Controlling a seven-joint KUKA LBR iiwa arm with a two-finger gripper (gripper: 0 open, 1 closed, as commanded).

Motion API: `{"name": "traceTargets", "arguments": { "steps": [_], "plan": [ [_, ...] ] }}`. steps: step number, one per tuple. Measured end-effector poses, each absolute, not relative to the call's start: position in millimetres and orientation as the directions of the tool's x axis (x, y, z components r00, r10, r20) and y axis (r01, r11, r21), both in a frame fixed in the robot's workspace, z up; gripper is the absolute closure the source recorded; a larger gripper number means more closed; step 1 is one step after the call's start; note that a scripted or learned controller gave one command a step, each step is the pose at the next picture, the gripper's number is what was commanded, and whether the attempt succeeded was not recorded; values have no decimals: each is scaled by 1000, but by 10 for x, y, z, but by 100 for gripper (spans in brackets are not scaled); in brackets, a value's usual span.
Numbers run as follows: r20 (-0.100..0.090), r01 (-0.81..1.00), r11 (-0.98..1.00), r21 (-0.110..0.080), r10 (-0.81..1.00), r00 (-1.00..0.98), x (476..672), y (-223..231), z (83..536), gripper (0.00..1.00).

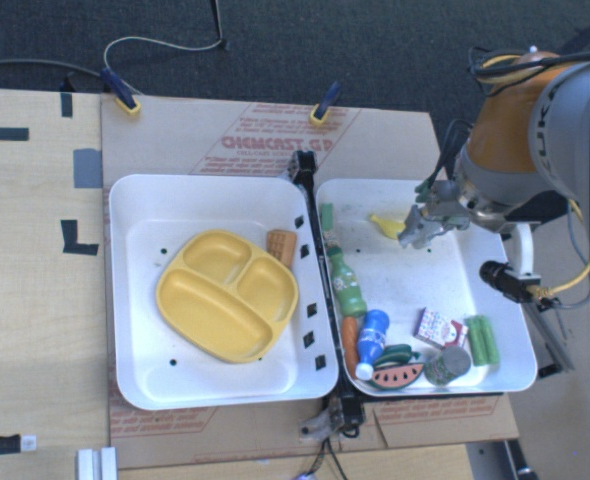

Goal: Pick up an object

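Claw (415, 234) low in right white bin (495, 268), tips just beside small yellow banana-shaped toy (385, 225); you cannot tell opening. Toy lies apart from clutter along near edge, so easiest pick.

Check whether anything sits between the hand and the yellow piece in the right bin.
Nothing visible does. The hand hangs just right of the yellow piece, with bare bin floor between them; the other toys lie toward the right bin's near edge.
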State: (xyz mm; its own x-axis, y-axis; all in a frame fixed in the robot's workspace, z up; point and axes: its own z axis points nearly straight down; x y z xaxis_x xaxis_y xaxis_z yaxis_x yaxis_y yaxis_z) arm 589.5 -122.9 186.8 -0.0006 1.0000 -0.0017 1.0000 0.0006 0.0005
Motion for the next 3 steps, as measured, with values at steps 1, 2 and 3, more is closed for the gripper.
{"name": "traceTargets", "arguments": {
  "steps": [1,2,3],
  "plan": [
    [-1,1000,0,-1,1000,0,5891,-1228,1862,0],
    [-2,1000,1,2,1000,-1,5996,-1547,858,0],
    [-1,1000,2,3,1000,-2,6350,-1481,855,0]
  ]
}}
